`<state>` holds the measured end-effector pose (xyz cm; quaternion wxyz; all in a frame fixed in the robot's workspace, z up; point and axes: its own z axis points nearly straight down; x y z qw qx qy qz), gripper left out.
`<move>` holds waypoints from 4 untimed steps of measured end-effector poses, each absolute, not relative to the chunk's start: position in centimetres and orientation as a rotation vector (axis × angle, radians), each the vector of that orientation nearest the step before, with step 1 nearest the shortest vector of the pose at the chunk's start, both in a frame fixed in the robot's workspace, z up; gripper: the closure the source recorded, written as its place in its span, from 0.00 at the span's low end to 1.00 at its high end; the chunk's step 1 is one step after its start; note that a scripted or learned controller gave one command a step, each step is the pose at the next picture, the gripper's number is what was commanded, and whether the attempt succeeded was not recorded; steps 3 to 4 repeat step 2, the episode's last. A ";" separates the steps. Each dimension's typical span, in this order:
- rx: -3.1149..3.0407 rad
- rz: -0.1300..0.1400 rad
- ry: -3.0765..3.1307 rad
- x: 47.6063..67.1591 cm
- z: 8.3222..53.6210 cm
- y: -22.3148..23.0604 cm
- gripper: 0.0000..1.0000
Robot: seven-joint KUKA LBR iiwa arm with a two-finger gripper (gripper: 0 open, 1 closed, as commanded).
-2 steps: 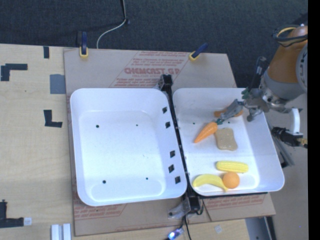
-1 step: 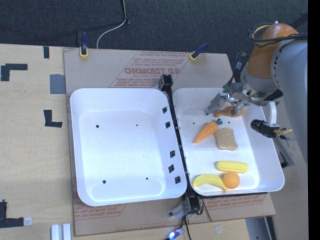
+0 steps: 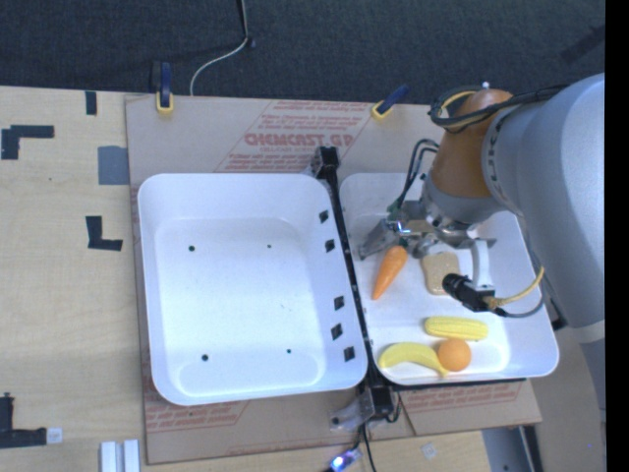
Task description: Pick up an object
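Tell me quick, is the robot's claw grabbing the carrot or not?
Gripper: cannot be told. It sits at the top end of the carrot in the right bin, but a grip on it isn't visible.

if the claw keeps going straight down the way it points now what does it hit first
Most likely the carrot: the claw hangs right over its thick end in the right bin. How high it hangs is hard to judge from this slanted view, so it could instead land on the bin floor beside it.

The grey arm's two-finger gripper (image 3: 393,236) hangs low in the right-hand shallow white bin (image 3: 526,362), just above an orange plastic carrot (image 3: 388,272). Nearer the front lie a yellow corn cob (image 3: 455,328), a yellow banana (image 3: 408,359) and a small orange ball (image 3: 454,355).
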<state>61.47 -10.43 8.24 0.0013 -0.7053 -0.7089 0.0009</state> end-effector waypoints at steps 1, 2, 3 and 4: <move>-2.220 0.001 -2.225 61.7 9.5 -10.8 1.00; -2.212 -0.012 -2.235 61.2 19.1 -2.3 1.00; -2.212 -0.012 -2.235 61.2 19.1 -2.3 1.00; -2.212 -0.012 -2.235 61.2 19.1 -2.3 1.00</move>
